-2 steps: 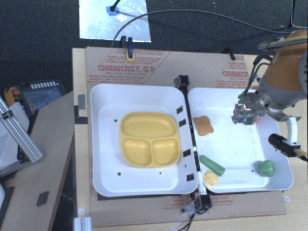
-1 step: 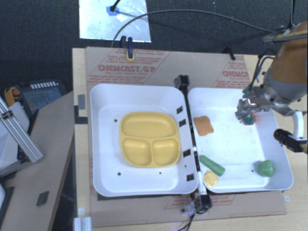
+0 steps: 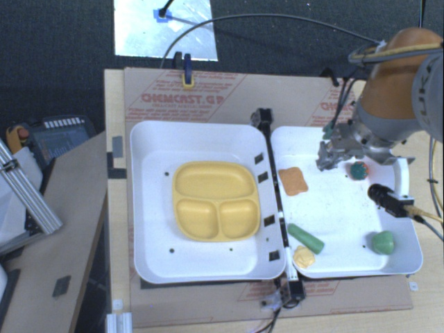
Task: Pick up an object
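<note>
My gripper [image 3: 327, 159] hangs over the upper middle of the right bin [image 3: 347, 217], with the grey and orange arm behind it to the right. An orange flat piece [image 3: 294, 181] lies just left and below it. A small teal ball with a red spot [image 3: 358, 171] sits just right of the gripper. Near the bin's front left lie a green cylinder [image 3: 306, 238] and a yellow piece [image 3: 303, 257]. A green rounded object [image 3: 383, 242] rests at the front right corner. I see nothing held by the gripper.
The left bin [image 3: 149, 207] holds a yellow divided plate [image 3: 215, 200]. A black divider strip [image 3: 272, 186] runs between the bins. A black fitting with a cable [image 3: 388, 200] sits at the right bin's right edge.
</note>
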You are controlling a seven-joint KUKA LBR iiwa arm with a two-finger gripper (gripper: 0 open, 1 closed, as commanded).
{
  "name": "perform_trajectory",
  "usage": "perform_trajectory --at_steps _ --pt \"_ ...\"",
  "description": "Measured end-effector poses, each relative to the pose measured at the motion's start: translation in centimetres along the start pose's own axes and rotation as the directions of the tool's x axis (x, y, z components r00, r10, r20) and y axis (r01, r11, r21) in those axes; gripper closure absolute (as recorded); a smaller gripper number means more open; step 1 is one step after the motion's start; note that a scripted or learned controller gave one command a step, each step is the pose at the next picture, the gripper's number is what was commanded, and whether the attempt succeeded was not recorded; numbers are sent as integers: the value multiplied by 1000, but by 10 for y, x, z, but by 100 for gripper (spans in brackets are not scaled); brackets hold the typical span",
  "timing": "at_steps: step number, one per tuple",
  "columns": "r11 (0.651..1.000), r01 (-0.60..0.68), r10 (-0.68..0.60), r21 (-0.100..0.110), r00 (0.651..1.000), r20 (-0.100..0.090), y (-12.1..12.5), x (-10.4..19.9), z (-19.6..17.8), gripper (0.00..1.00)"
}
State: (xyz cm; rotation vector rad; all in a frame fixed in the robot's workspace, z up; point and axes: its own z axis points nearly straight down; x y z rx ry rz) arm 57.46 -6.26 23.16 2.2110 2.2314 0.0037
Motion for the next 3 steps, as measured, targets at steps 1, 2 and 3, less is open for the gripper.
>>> perform_trajectory --at_steps 1,2,3 --pt "1000 0 0 1 1000 0 4 54 11 100" --pt "1000 0 0 0 1000 0 4 106 12 100" --pt "1000 -1 1 -1 1000 0 16 162 18 100"
